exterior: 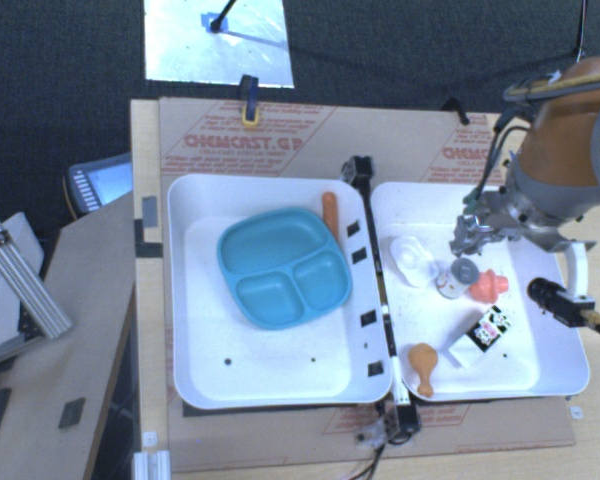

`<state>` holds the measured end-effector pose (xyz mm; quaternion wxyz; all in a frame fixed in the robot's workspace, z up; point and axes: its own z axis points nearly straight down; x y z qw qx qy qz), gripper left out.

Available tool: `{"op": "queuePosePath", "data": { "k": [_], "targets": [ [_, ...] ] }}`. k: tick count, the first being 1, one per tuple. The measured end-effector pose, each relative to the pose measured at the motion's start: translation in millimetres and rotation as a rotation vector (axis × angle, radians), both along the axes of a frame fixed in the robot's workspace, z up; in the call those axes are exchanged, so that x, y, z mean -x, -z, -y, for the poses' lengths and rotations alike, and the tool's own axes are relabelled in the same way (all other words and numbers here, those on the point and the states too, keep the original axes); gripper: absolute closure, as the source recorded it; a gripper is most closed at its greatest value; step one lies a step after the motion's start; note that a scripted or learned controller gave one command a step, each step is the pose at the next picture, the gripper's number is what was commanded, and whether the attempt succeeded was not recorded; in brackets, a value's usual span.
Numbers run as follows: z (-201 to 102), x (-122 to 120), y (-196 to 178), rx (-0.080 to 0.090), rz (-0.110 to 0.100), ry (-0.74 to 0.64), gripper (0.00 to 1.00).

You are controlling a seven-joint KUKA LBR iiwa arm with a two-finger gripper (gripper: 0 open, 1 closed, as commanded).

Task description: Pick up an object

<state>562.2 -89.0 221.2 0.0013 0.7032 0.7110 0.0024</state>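
Two white bins: left bin (195,298), right bin (540,353). In the left bin, a light-blue divided plate (283,268); at its 1 o'clock, an orange carrot-like stick (330,214). In the right bin, a clear-white cup (410,258), a grey-and-white knob (452,283), a salmon-pink toy (489,286), a white block (477,336) patterned black with a pink spot, and a tan drumstick (422,364). Arm (570,128) grey with orange band; gripper (467,236) metallic grey. Bench board (280,138) tan, lettered red.
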Motion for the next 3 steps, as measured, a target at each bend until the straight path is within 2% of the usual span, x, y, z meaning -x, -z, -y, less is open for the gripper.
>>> {"op": "queuePosePath", "data": {
  "k": [1, 3],
  "targets": [
    [-50.8, -20.3, -11.5, 0.000, 0.000, 0.001, 1.00],
    [-163.1, -51.9, 4.6, 0.000, -0.003, 0.001, 1.00]
  ]
}}
